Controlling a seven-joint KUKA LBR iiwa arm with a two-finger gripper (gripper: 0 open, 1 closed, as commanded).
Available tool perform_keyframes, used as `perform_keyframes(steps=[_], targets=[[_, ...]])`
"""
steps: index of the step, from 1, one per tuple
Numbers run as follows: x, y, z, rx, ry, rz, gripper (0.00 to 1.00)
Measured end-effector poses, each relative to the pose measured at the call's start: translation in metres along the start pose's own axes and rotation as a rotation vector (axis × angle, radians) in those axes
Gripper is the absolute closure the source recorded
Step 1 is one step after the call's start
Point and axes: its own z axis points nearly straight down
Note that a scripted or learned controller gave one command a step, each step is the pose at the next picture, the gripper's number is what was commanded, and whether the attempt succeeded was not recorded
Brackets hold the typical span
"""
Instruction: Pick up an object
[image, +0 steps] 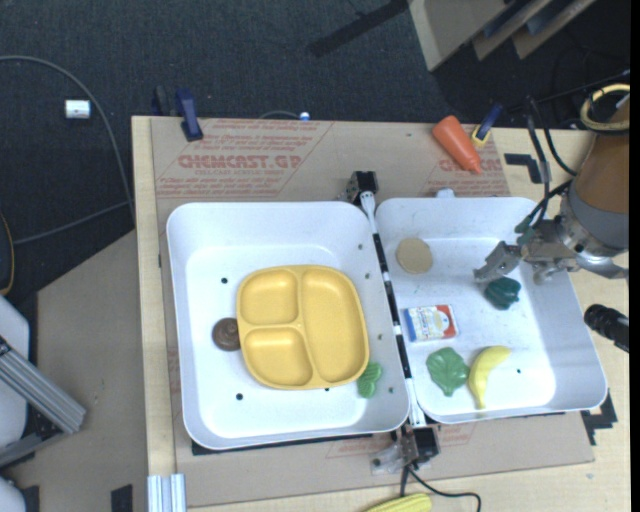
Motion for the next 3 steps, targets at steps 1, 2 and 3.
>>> perform_keyframes(steps=[1,2,3], targets=[[-0.060,0.041,0.072,0.001,-0.002,0.002,0.00],[-0.038,0.027,0.123,0.001,0.000,0.000,0.00],[-0.039,0.028,0.112,-0.003,-0.001,0.001,1.00]])
